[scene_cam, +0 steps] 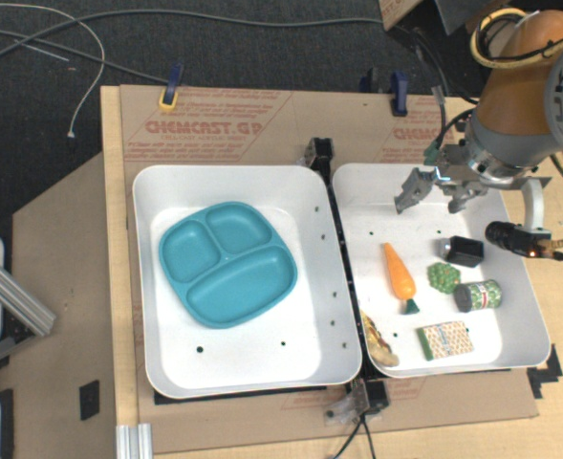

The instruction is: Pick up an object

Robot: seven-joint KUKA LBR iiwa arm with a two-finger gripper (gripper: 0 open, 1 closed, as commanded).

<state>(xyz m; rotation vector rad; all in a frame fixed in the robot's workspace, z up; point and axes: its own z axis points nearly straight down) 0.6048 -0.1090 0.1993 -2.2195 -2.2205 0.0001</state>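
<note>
Two white bins on a cardboard-topped bench (252, 113), dark carpet and loose cables beyond.

In the right bin (520, 347): carrot (398, 272) at centre, long axis near-vertical in view, orange tip toward the gripper (437, 194), green stub toward the banana peel (380, 342). Right of carrot: black block (464, 251), green lump (443, 276), can (478, 295), patterned packet (444, 339). Gripper above carrot, fingers spread, holding nothing. Left bin (166, 352) with teal divided plate (227, 262).

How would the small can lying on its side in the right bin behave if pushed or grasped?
The can lies on its side, so a nudge would likely roll it. Its curved wall may slip between flat fingers. The broccoli piece beside it could get bumped.
</note>
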